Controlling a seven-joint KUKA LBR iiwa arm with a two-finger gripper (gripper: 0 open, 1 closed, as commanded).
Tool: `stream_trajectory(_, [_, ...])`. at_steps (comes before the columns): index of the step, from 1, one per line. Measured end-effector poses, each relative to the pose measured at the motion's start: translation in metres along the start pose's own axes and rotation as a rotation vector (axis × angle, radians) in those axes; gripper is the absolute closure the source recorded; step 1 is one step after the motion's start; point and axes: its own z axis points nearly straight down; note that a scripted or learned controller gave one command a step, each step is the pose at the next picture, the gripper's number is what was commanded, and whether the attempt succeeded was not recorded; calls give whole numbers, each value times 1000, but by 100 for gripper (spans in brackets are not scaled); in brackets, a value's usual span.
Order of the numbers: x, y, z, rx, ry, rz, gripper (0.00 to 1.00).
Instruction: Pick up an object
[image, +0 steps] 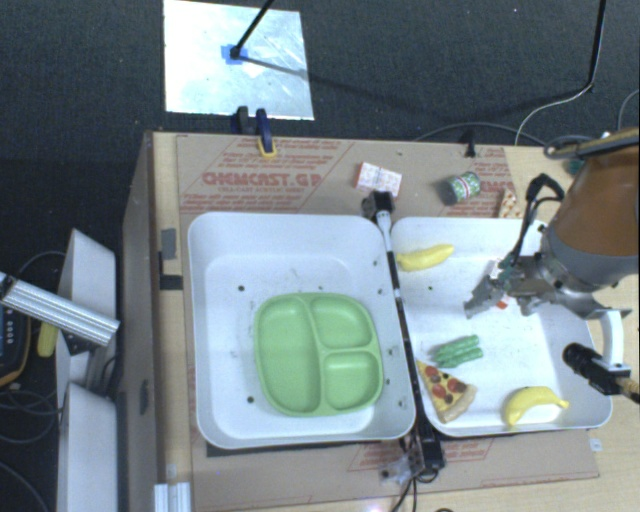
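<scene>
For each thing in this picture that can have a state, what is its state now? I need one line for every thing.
gripper: over the right bin, nothing seen between its fingers
upper banana: lying in the right bin, near its top left corner
lower banana: lying in the right bin, near its bottom edge
green beans: lying flat, untouched
pizza slice: lying flat
green plate: in the left bin, right side up

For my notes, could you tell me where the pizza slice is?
The pizza slice lies in the right bin, near its front-left corner, just below the green beans.
</scene>
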Motion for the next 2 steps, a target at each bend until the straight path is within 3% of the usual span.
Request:
stream_trajectory(1, [19,34,103,4,1,0,0])
stream_trajectory(2, [-23,120,53,-7,-3,-1,0])
